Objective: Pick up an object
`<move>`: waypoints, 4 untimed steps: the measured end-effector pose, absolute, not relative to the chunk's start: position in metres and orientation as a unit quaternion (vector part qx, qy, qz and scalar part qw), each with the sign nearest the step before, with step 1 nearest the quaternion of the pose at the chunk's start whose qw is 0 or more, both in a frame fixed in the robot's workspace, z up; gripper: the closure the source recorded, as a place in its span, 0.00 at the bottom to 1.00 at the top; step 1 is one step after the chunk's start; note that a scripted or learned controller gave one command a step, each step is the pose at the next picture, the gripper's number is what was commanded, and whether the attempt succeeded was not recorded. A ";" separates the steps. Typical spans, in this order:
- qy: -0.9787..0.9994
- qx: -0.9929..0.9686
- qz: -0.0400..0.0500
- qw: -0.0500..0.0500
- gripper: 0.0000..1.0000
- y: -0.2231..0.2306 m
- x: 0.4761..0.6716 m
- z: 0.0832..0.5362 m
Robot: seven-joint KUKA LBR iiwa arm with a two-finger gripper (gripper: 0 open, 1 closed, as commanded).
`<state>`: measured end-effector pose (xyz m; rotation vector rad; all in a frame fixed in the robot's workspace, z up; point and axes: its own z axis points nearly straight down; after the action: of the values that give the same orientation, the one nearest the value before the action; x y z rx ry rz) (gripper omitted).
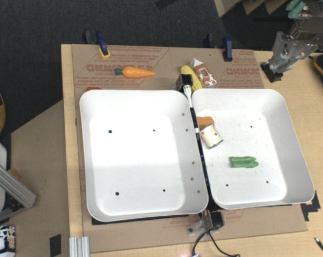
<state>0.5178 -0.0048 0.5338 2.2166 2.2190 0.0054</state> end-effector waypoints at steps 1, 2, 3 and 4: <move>0.702 0.712 0.000 0.003 1.00 -0.122 0.494 0.536; 0.709 0.705 -0.005 -0.007 1.00 -0.052 0.483 0.371; 0.711 0.703 -0.002 -0.004 1.00 0.052 0.517 0.320; 0.710 0.704 0.003 0.001 1.00 0.126 0.516 0.367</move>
<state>0.5165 0.1256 0.3668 2.2096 2.2306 0.0104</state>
